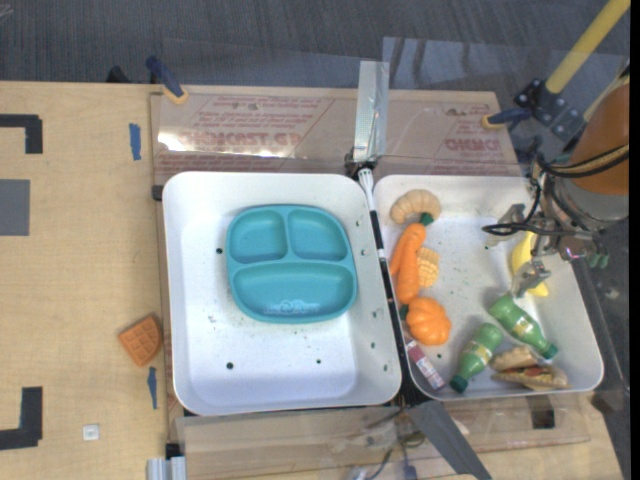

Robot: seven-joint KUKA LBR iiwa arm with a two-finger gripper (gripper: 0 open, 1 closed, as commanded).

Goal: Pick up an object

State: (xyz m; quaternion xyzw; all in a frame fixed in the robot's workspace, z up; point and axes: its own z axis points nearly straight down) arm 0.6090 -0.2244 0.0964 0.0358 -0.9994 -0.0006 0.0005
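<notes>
Could not tell the gripper's (pixel 531 268) finger state; yellow toy (pixel 524 261) half covered by it, arm (pixel 600 158) cropped at the right edge.

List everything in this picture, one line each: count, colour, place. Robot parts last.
left bin: 1, white, middle of the bench
divided plate: 1, teal, inside the left bin
right bin: 1, white, beside the left bin
croissant: 1, tan, top left of the right bin
carrot: 1, orange, along the right bin's left wall
corn cob: 1, pale yellow, touching the carrot
pumpkin: 1, orange, below the carrot
bottles: 2, green, lower right bin
yellow item: 1, by the gripper; kind unclear
waffle: 1, orange-brown, on the bench left of the bins
gripper: 1, dark, over the right bin
</notes>
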